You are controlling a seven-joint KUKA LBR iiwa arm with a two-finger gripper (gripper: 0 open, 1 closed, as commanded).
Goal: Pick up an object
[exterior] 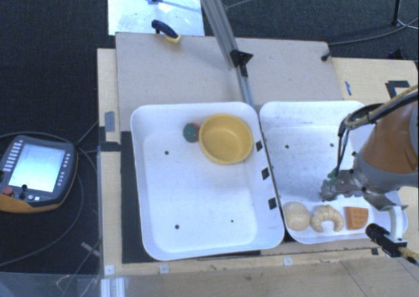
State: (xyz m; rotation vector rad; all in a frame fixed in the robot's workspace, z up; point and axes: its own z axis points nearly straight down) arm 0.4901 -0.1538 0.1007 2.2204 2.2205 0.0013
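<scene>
1. Camera view, targets: the right bin (pixel 308 125) holds three small items in a row along its lower edge: a pale round bun (pixel 296 215), a croissant-shaped piece (pixel 327 218) and an orange block (pixel 356 217). The bun and croissant are nearly touching; the block sits just right of the croissant.
2. The left bin (pixel 196 217) has a yellow bowl (pixel 226 139) in its upper part, with a small dark green object (pixel 190 133) touching the bowl's left rim. Both are well apart from the arm.
3. Arm pose: the arm (pixel 393 152) enters at the right edge, wrist pitched down over the lower right of the right bin. The gripper (pixel 339 189) sits just above the croissant in the frame.
4. Fingers: can't tell whether they're spread or closed. The metal head is small, blurred and seen from above. Nothing visibly sits between them.
5. Step in hand, my read: lining up for a descent on the croissant, the nearest item.
6. To do it well:
   - Centre over the croissant's middle and straddle its narrow width, not its length.
   - Watch the neighbours: a finger could land on the bun or block and shove the row.
   - The items hug the bin's lower wall, so come straight down and leave wall clearance.
   - The curved, rounded shape may slip, so close low on the body and lift slowly.
7. Fallback: the orange block has flat sides and looks an easier grip.
</scene>
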